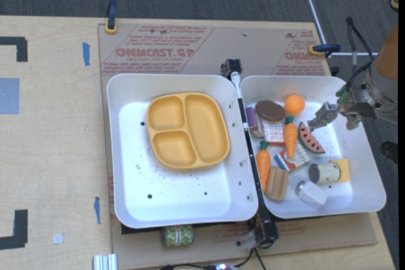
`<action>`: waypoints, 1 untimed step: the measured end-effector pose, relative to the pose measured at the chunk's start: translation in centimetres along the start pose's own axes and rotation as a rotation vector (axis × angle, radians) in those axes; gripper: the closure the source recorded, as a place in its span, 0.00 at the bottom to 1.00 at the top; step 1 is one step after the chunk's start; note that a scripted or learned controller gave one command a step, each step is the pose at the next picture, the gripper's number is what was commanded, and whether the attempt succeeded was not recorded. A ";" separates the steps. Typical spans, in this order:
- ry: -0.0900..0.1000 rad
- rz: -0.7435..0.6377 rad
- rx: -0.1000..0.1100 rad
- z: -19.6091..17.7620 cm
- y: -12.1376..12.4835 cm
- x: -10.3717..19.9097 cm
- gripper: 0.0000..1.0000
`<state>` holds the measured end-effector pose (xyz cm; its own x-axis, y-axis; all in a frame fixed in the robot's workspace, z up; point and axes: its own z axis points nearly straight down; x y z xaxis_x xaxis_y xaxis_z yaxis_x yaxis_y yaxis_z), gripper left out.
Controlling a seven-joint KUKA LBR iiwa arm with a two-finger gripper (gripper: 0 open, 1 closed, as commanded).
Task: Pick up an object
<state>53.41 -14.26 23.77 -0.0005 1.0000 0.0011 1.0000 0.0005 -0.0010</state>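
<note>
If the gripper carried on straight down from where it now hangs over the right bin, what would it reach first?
Most likely the watermelon slice, which lies just under and left of the gripper. The slanted view leaves depth unclear, so it might instead land on the bare floor of the right bin beside the slice.

Probably a robotics lab, plywood bench (50,155) with tape marks, clamps, two white bins (126,199), cables

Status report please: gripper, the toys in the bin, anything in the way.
Gripper above right bin, nothing between its fingers. Watermelon slice just below it, untouched. Carrot and orange ball crowd close.
</note>
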 end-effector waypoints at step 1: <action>0.000 0.001 0.001 13.2 2.6 -2.5 0.00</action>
<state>55.97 -16.73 10.57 0.0003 1.0000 0.0007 1.0000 -0.0003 -0.0019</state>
